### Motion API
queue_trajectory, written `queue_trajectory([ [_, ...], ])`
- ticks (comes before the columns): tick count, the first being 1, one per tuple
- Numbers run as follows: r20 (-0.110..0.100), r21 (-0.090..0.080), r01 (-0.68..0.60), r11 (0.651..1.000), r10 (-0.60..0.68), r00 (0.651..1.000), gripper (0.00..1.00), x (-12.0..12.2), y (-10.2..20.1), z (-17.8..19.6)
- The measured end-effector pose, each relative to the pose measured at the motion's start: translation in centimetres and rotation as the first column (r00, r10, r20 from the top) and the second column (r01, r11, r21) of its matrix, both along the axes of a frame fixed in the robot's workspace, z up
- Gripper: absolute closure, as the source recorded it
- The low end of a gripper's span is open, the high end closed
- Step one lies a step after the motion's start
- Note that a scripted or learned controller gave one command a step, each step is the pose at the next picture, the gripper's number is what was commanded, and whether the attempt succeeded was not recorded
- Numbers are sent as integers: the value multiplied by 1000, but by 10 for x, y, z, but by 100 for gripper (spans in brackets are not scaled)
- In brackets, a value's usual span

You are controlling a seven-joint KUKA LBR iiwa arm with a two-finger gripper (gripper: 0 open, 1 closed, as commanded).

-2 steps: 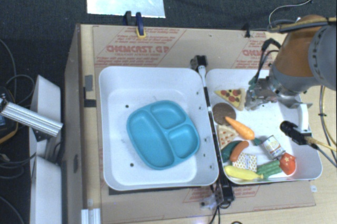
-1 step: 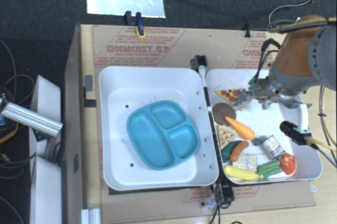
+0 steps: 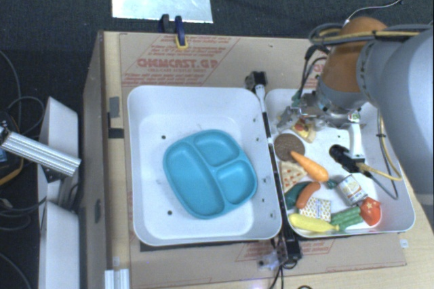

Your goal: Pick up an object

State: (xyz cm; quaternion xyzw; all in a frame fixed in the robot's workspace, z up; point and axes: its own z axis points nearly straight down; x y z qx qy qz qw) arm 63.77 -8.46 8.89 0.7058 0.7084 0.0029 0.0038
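Yellow corn cob (image 3: 313,223) at right bin's (image 3: 400,213) front edge, claw (image 3: 303,119) low over toy food, grip state unclear

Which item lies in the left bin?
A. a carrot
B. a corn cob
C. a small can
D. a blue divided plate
D: the blue divided plate lies in the left bin, while the carrot, the can and the corn cob lie in the right bin.
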Motion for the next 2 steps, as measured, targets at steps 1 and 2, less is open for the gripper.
queue_trajectory([
  [1,-9,1,3,1000,-3,1000,0,-70,-5,-5],
  [2,-7,1,1,1000,-1,1000,100,-69,-5,6],
])
